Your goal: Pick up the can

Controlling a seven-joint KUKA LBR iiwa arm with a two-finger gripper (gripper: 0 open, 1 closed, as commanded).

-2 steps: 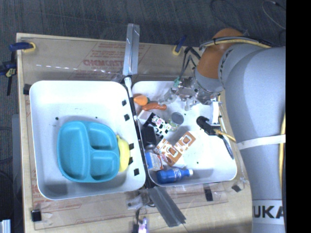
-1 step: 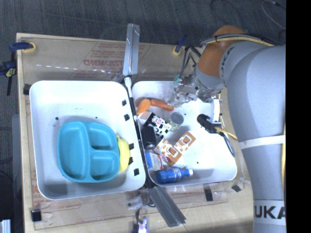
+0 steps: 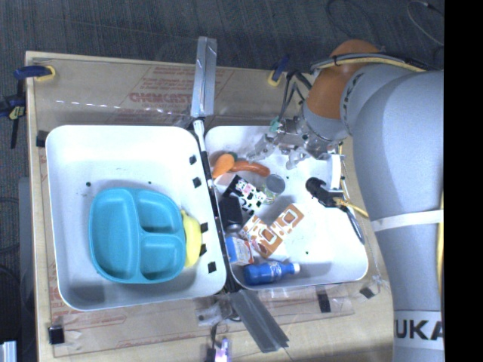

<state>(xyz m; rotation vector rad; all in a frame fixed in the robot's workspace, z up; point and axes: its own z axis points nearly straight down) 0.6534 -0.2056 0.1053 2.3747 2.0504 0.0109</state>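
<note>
Can (image 3: 275, 183) lies in the right bin (image 3: 343, 256), just beside the orange item (image 3: 235, 164) and patterned box (image 3: 249, 193). Gripper (image 3: 290, 143) hovers near the bin's far rim, above the can. Whether the fingers are spread or pressed together cannot be told.

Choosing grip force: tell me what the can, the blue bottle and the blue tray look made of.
Can: probably metal, its top a dull grey disc. Blue bottle: looks like glossy plastic, with a highlight along its side and a white cap. Blue tray: seemingly moulded plastic, smooth, matte, one even colour, rounded compartments.

Thick grey arm (image 3: 396, 164) with an orange band (image 3: 332, 89), pale seam ring, seemingly "KUKA" lettering
</note>
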